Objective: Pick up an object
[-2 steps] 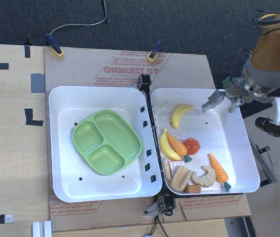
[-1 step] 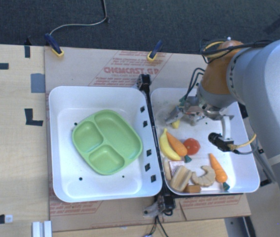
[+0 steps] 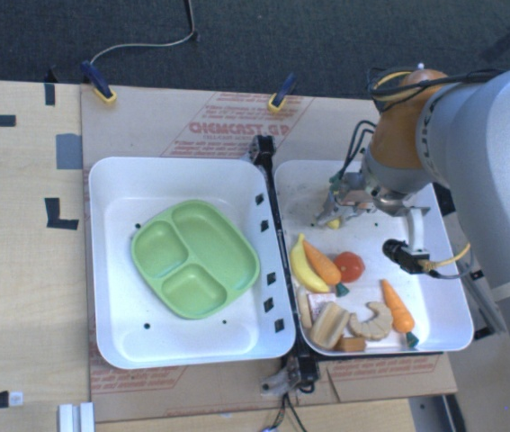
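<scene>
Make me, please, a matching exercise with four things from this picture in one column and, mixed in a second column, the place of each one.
Things
1. green divided plate
2. banana
3. tomato
4. gripper

Places
A. in the right bin, just right of the carrot that lies against the banana
B. over the upper part of the right bin, above the food
C. in the middle of the left bin
D. along the left wall of the right bin

Pairs: 1-C, 2-D, 3-A, 4-B
</scene>
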Motion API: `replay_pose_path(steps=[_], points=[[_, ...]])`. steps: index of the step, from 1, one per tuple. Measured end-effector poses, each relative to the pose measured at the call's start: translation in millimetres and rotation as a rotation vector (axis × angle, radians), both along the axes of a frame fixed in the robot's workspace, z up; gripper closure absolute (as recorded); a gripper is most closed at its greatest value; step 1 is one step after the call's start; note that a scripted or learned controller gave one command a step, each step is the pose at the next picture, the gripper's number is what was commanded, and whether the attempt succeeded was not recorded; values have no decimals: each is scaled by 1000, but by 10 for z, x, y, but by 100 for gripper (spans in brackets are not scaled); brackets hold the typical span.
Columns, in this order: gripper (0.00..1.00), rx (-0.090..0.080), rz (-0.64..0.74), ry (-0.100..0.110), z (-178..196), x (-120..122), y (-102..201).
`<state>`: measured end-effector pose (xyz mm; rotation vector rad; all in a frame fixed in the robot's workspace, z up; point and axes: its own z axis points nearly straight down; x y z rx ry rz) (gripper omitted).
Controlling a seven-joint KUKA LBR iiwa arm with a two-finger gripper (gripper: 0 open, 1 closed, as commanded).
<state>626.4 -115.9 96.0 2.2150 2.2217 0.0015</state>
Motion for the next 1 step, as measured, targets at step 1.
replay_pose_path(steps=[1], points=[[100,3,-1,5,881,-656,681]])
